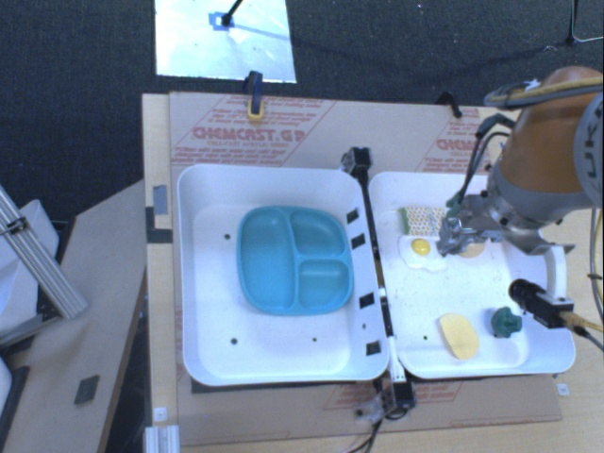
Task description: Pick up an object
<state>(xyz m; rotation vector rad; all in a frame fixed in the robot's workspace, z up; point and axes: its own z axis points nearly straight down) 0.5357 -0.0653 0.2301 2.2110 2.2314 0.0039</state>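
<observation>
Right bin (543,352), gripper (453,239) blurred.

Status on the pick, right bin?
Hand low over right bin, beside fried-egg toy; grip unclear. Nothing seen held. Yellow piece and teal toy lie near front. Blue divided plate in left bin.
</observation>
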